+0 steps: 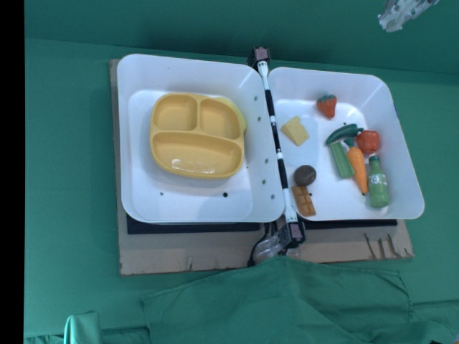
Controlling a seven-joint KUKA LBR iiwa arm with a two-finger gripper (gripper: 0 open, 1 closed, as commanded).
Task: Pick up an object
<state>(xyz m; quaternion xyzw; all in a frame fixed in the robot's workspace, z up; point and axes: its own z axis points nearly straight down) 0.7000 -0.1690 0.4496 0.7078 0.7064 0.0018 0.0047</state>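
My gripper (394, 14) hangs high at the top right corner, above and behind the right bin (401, 145), with nothing between its fingers. In that bin lie a strawberry (327, 105), a yellow cheese wedge (295, 130), a green cucumber (342, 159), a dark green pepper (343, 132), a red tomato (368, 141), an orange carrot (358, 169), a green bottle (377, 183), a brown round fruit (305, 175) and an orange waffle piece (303, 201).
The left bin (143, 192) holds a yellow divided plate (197, 135). A black-and-white divider rail (274, 135) runs between the bins. Both bins rest on a cardboard sheet (193, 258). Rumpled green cloth (287, 303) lies at the front.
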